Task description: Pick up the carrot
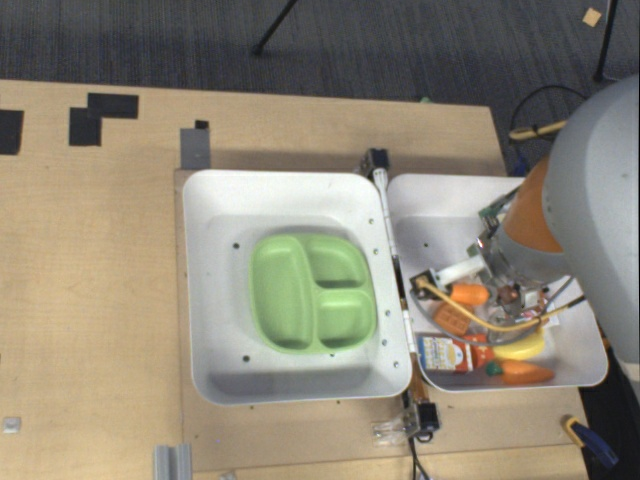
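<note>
Light wood counter (90,298) fills most of the view, with black rectangular marks (103,116) near its upper-left edge and small grey brackets (195,148) at the bin corners. Beyond it, dark grey carpeted floor (150,18) with a thin black stand leg (290,10) crossing diagonally and black cable (545,103) looping at right. Even, diffuse light.

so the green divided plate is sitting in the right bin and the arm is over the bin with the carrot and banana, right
Not quite. The green divided plate sits in the left bin, not the right one. The rest holds: in the camera view the arm reaches over the right bin, where the carrot and banana lie among other items.
</note>
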